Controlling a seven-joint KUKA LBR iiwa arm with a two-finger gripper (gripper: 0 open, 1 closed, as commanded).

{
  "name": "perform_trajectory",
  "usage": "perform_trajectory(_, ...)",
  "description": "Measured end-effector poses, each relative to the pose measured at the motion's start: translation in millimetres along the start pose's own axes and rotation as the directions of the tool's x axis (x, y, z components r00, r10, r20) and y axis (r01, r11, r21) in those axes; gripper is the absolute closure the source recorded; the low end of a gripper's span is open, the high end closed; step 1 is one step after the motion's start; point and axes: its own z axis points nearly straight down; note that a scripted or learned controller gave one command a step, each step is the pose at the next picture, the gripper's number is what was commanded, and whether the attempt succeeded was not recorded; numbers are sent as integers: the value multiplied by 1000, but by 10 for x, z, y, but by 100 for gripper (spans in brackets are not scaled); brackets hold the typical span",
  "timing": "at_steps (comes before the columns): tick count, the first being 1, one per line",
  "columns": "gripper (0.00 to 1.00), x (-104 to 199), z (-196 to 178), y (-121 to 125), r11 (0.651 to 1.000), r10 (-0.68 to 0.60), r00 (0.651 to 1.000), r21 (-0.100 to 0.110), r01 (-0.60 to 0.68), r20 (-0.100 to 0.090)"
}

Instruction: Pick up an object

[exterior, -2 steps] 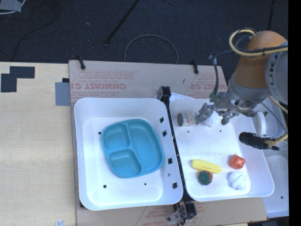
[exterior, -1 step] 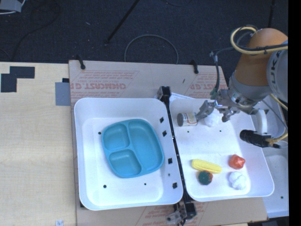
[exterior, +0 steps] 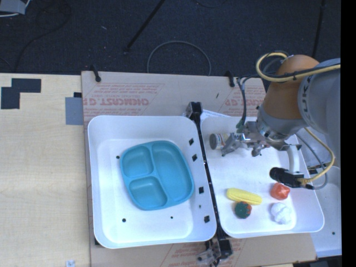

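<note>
The pincer [exterior: 218,142] sits low in the right bin [exterior: 311,222], near its upper left corner and close to the divider; whether it is wide or narrow cannot be told. Along that bin's lower part lie a ribbed yellow corn cob [exterior: 243,196], a round dark green ball [exterior: 242,209], a glossy red piece [exterior: 280,191] and a crumpled white lump [exterior: 281,213], all apart from the pincer. The bin centre offers open floor. The left bin [exterior: 105,216] carries a smooth blue three-compartment plate [exterior: 156,174].

Even, fairly bright overhead light washes the white bins [exterior: 111,227] toward glare; shadows are soft and short. The floor [exterior: 83,32] at 12 o'clock stays dim. Focus is slightly soft throughout.
</note>
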Motion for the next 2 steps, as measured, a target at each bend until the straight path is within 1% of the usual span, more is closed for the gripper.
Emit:
perform_trajectory(1, 0, 15, 530, -3, 1000, 1, 1000, -1, -1, 0)
perform_trajectory(2, 100, 2, 408, -3, 1000, 5, 1000, -2, -5, 0)
